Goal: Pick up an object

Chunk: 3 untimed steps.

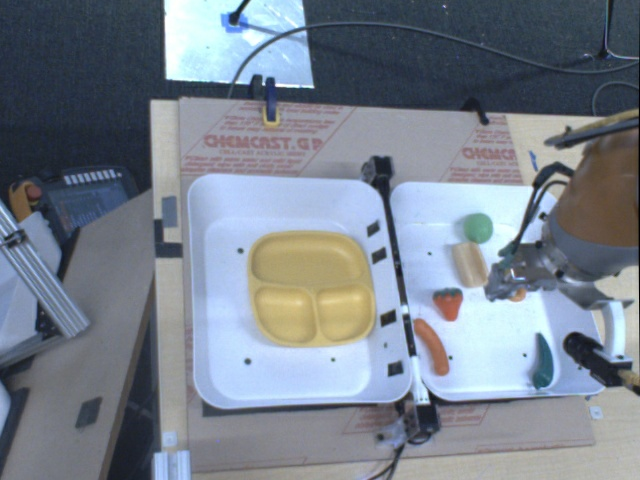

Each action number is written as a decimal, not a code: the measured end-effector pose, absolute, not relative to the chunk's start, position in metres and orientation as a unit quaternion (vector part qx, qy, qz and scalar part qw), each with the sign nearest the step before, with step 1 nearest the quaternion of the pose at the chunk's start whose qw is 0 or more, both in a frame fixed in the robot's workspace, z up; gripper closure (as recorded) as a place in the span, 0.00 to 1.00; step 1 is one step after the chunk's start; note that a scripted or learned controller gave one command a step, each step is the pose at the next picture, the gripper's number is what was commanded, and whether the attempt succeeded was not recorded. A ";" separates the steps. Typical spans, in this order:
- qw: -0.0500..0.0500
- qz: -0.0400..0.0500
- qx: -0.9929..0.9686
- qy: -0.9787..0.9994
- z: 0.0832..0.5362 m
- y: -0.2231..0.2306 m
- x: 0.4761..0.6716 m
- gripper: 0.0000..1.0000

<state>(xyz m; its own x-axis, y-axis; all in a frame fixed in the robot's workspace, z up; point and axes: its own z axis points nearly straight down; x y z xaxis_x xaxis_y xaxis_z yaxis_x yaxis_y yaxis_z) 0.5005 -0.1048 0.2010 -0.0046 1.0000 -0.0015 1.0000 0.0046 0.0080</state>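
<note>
The grey arm with its orange band reached in from the right, and its two-finger gripper hung low over the right-hand shallow white bin. Whether its fingers stood apart or closed could not be told from this slant, nor whether anything lay between them.

Taking the gripper as the landmark: a tan, block-shaped piece of toy bread lay just to its left and a little farther from the camera, close beside it. Beyond that block, farther still toward the back of the bin, sat a small round green ball. A red toy strawberry with a green cap lay just left of the gripper and slightly nearer the camera. An orange, sausage-shaped toy lay farther left and nearer, close to the bin's left wall. A dark teal, curved pod-shaped toy lay nearer the camera and to the gripper's right, well apart from it.

Well to the gripper's left, across the black divider, the left-hand shallow white bin carried a yellow plastic plate with three compartments, set about its middle.
</note>
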 end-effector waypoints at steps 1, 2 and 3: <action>0.003 0.002 0.705 0.709 0.253 -0.105 0.503 1.00; 0.001 0.002 0.703 0.711 0.253 -0.047 0.527 1.00; 0.000 0.002 0.703 0.711 0.251 0.009 0.554 1.00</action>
<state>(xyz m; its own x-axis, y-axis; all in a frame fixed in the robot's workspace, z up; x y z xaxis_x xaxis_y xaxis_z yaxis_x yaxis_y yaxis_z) 0.5544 0.0092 0.2506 -0.0110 0.9999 0.0020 0.9999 0.0110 0.0035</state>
